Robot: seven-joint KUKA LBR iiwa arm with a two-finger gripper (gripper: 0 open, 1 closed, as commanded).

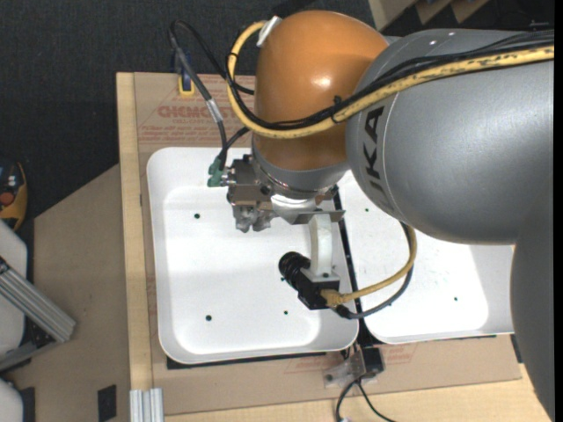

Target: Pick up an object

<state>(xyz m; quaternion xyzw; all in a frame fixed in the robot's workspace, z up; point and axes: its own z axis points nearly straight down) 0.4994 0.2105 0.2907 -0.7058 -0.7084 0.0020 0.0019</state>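
Note:
My gripper (pixel 249 211) hangs under the big orange wrist band, over the back middle of the left white bin (pixel 189 271). Its grey body points down toward the bin floor and looks close to it. From above, the wrist hides whatever lies directly beneath the gripper. I cannot make out any loose object on the bare part of the left bin floor; only a few small dark dots mark it.
The grey arm covers most of the right bin (pixel 440 310) and the divider between the bins. A black cable fitting (pixel 301 280) with a yellow cable hangs from the arm over the left bin's right side. Cardboard (pixel 141 121) borders the bins.

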